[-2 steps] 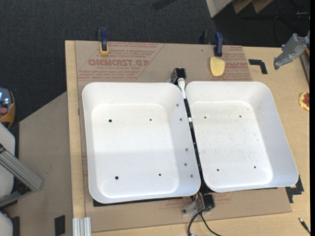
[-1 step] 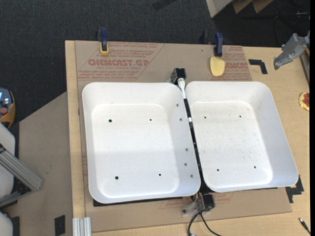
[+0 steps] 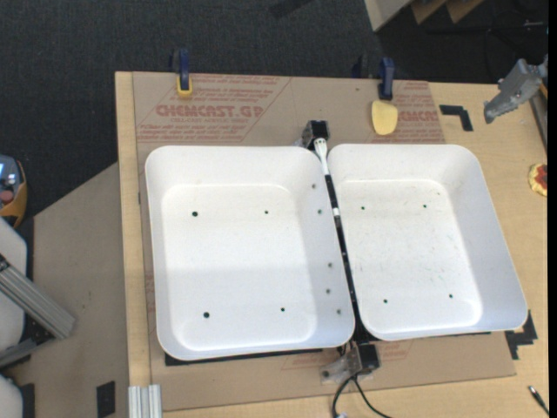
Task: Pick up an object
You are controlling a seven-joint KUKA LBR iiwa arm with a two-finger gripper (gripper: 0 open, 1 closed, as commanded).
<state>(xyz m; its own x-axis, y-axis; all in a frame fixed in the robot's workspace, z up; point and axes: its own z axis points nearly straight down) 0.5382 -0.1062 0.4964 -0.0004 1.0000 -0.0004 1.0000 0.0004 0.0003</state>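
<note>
Two shallow white bins lie side by side on a brown board. The left bin [image 3: 165,259] has a bare white floor with a few small dark dots. The right bin [image 3: 487,233] looks the same, with faint specks on its floor. A black strip [image 3: 335,225] runs along the seam between them.
Two blue clamps [image 3: 181,64] [image 3: 384,72] with yellow pads hold the board's far edge. A grey metal piece [image 3: 518,90] juts in at the upper right. A small orange-red thing [image 3: 538,178] sits at the right edge. Cables [image 3: 352,373] lie at the front.
</note>
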